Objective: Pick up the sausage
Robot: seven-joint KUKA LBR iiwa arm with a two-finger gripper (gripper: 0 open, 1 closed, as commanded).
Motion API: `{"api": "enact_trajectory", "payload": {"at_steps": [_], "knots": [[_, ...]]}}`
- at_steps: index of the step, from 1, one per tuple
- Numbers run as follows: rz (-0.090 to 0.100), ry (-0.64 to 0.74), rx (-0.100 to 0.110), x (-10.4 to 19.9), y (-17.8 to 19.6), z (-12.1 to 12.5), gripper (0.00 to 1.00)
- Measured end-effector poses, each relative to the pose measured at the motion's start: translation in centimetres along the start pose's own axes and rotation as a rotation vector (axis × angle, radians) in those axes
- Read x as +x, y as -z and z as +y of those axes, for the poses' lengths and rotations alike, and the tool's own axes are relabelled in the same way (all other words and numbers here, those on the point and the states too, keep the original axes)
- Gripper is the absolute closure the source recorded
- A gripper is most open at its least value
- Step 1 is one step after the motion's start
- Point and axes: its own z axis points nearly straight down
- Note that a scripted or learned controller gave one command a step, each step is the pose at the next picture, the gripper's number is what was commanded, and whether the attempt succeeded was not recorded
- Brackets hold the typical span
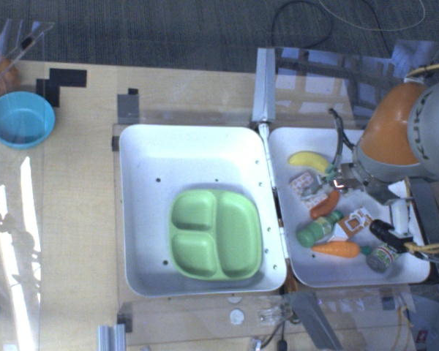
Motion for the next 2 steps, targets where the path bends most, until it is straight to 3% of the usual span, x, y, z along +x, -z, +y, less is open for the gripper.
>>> {"api": "enact_trajectory", "payload": {"at_steps": [1,2], "knots": [[0.0,0.004,-0.01,0.19,1.27,0.42,1.0],[0.0,0.004,-0.01,0.18,1.26,0.42,0.0]]}}
